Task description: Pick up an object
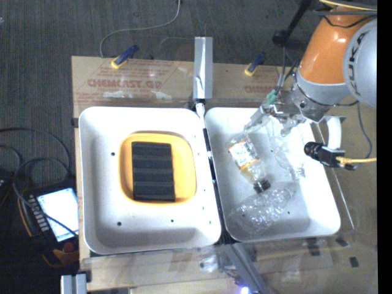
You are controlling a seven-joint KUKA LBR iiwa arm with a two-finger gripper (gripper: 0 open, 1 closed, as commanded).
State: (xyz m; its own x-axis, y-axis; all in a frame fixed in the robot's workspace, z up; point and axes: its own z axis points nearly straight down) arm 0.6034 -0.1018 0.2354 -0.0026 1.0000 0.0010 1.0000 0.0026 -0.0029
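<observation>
Care was needed: the hand (277, 116), its opening impossible to tell, hung over crinkly clear packaging (264, 208) in the right bin (318, 222).

Two shallow white bins sit side by side: the left bin (92, 182) and the right bin (321, 216). Behind them lies a brown cardboard sheet (131, 81) with red lettering (too faint to read), pinned by two blue-and-yellow clamps (124, 56) (255, 64). A metal bar (203, 72) stands upright between the bins. Left of the desk, a lit tablet (58, 212) rests on dark carpet (37, 54) among black cables (24, 143).
</observation>
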